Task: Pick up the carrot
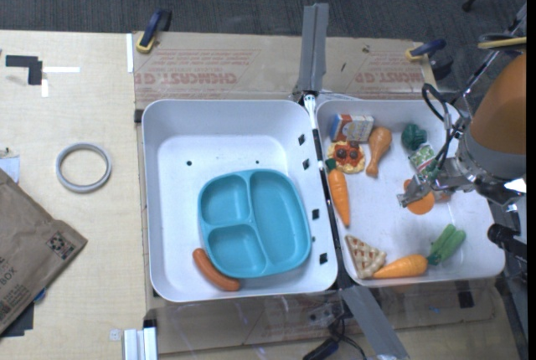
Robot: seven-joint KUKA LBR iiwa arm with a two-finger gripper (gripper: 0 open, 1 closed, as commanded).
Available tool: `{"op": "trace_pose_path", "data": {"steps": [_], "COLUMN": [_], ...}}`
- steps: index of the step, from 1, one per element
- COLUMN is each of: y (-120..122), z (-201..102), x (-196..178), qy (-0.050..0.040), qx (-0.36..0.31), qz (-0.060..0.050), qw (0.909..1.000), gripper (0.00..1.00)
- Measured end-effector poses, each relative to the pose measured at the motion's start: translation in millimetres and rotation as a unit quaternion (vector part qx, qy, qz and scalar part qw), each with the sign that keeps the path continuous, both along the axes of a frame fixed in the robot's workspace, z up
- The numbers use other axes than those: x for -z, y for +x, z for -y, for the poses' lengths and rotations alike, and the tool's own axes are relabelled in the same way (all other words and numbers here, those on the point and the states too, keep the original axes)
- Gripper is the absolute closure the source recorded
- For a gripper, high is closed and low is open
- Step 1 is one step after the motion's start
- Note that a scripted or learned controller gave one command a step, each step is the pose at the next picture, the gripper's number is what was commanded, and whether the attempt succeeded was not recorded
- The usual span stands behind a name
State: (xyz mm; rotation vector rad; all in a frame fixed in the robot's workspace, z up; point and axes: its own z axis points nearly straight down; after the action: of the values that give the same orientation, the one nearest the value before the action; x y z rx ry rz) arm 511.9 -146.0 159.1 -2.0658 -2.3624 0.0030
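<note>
Two carrots lie in the right bin (486,270). One orange carrot (338,196) lies lengthwise along the bin's left wall. The other carrot (400,267), with a green leafy top (446,243), lies by the front wall. My gripper (416,196) hangs low over the middle right of this bin, well right of the first carrot and above the second. A small round orange item (422,203) sits right under the gripper, partly covered by it. No carrot is in the gripper.
The right bin also holds a pizza slice (364,254), a drumstick (378,149), a small round pizza (347,156), a box (356,128), and a green broccoli piece (412,135). In the left bin (167,182) are a blue divided plate (254,222) and a sausage (216,270).
</note>
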Motion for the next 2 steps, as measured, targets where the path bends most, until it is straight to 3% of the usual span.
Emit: {"op": "trace_pose_path", "data": {"steps": [1,2], "y": [43.4,62.4], "z": [-83.2,-143.8], "x": [-28.9,-84.5], "qy": [-0.0009,-0.0024], "qx": [0.017,0.085], "qz": [-0.001,-0.001], "qw": [0.9998,0.9964], "gripper": [1.0,1.0]}}
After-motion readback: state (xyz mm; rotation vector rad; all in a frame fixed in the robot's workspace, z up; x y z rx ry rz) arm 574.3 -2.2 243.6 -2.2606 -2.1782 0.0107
